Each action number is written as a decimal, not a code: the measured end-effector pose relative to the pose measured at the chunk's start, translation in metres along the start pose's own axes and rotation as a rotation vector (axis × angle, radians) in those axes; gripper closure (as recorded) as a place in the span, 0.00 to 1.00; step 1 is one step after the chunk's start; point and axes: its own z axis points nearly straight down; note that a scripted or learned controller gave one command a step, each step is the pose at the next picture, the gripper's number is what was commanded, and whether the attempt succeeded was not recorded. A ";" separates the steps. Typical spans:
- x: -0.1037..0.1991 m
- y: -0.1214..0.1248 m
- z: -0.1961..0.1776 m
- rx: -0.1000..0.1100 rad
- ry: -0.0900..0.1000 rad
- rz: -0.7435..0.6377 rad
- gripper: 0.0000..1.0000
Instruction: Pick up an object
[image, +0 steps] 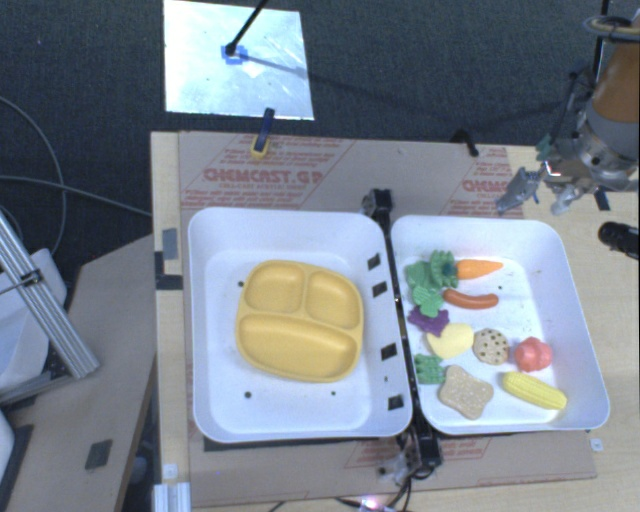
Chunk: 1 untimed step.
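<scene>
The right bin (570, 300) holds several toy foods. Among them are an orange carrot (478, 268), a red sausage (470, 298), green leaves (430, 277), purple grapes (430, 321), a yellow fruit (450, 341), a cookie (490, 345), a red tomato (533, 354), a corn cob (533, 390), a bread slice (466, 392) and a small green piece (428, 369). My gripper (541, 192) hangs above the far rim of this bin at the upper right. It is open, with nothing between its fingers, and well apart from the food.
The left bin (215, 300) carries a yellow divided plate (298, 320). Black clips (380, 290) join the two bins along the middle wall. Behind the bins on the cardboard lies a blue and yellow tool (263, 133), with a shiny sheet (238, 60) further back.
</scene>
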 end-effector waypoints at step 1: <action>0.026 -0.061 -0.059 -0.002 0.001 -0.001 0.00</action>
